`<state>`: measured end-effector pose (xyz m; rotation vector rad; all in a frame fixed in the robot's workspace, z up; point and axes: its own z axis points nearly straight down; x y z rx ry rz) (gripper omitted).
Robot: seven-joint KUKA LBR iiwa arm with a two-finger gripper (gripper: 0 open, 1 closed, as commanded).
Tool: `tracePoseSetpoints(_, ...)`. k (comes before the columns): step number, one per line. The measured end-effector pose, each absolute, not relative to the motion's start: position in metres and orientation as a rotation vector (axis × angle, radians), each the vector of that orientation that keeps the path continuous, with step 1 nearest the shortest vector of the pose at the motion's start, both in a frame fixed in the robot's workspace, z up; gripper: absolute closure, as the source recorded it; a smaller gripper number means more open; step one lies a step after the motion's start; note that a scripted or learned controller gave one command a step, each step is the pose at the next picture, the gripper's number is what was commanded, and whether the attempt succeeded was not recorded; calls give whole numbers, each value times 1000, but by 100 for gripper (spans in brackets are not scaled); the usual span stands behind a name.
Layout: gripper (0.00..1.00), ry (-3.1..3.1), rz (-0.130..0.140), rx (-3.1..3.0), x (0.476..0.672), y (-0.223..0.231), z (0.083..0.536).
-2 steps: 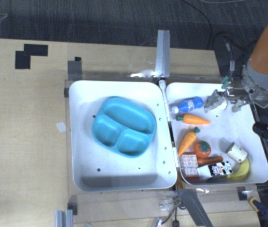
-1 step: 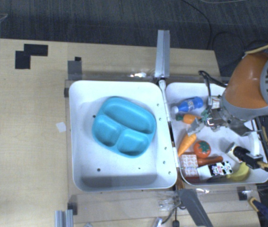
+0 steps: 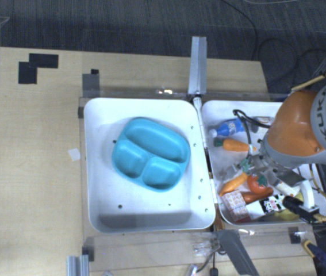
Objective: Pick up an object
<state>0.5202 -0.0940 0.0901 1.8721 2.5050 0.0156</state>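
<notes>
Overhead slant view. The grey arm with its orange band (image 3: 292, 132) reaches into the right-hand shallow white bin (image 3: 210, 115), crowded with small items. The two-finger gripper (image 3: 252, 167) hangs low over the clutter; how far it is open cannot be told, and nothing can be seen held. The nearest candidate, an elongated orange carrot-shaped toy (image 3: 233, 184), lies just left of and below it in the view, long axis running diagonally. A blue three-compartment plastic tray (image 3: 150, 153) occupies the left white bin (image 3: 96, 171).

likely lab, bench (image 3: 36, 171), white bins (image 3: 94, 154)
</notes>
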Motion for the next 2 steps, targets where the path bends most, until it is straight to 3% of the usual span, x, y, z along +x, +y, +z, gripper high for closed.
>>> tracePoseSetpoints(1,100,2502,24,1866,523,-92,102)
tracePoseSetpoints(2,100,2584,7,1776,513,-26,233)
